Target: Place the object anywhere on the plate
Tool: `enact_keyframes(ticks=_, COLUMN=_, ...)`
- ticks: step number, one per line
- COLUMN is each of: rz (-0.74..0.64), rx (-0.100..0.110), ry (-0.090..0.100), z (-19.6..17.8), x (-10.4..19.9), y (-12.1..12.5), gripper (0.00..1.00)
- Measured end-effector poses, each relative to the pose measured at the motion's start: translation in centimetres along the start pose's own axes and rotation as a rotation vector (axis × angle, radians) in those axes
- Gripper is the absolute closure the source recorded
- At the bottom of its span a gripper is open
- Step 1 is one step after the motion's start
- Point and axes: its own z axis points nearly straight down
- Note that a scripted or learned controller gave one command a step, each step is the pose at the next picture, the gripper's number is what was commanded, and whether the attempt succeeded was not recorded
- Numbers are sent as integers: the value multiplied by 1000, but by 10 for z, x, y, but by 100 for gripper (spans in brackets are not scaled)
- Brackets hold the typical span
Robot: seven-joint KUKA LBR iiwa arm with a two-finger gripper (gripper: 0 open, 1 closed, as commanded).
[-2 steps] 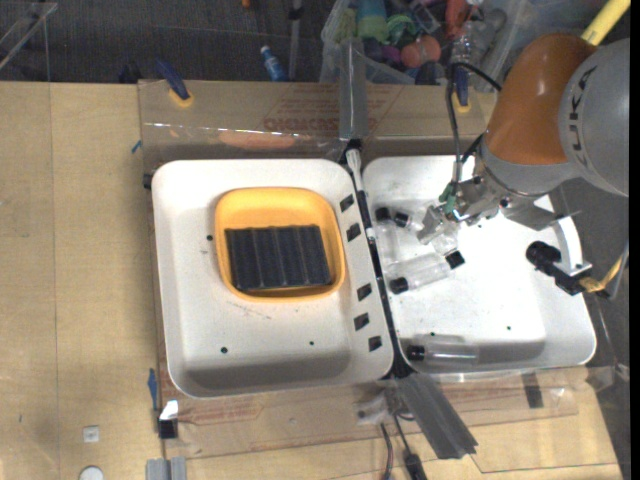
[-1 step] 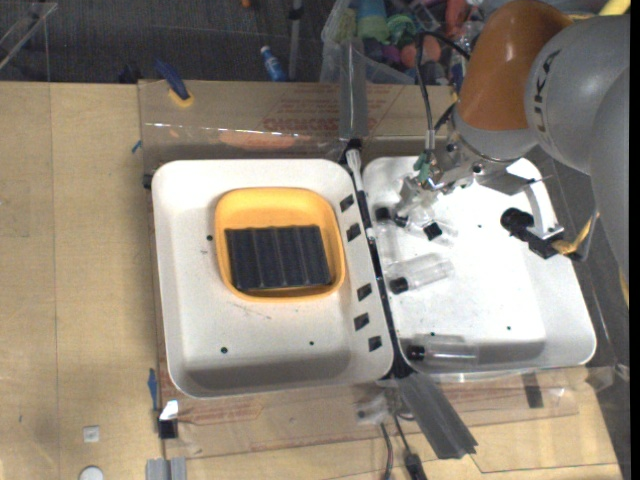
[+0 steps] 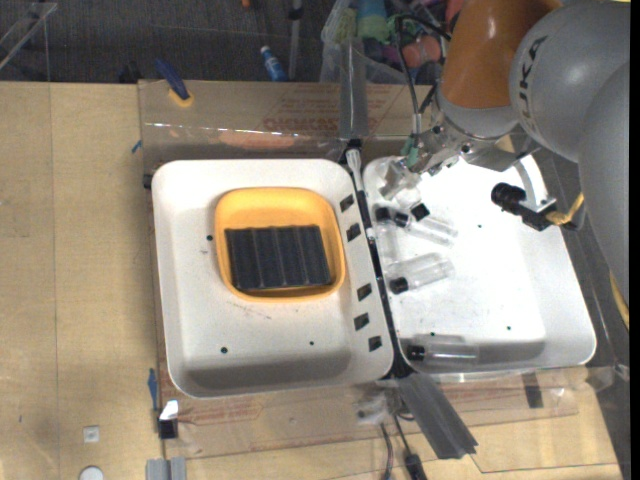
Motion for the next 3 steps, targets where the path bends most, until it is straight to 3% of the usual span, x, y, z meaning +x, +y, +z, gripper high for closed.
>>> enact_keyframes(ticks=1, rz=-117, rx=4, ry=3, z=9, x=13, y=6, gripper=100)
enact_keyframes(ticks=2, rz=-118, rx=4, ry=3, z=8, x=13, y=6, gripper=0)
enact_keyframes(ticks=3, rz=-29, rx=-1, ry=0, z=-22, x=5, y=3, gripper=0)
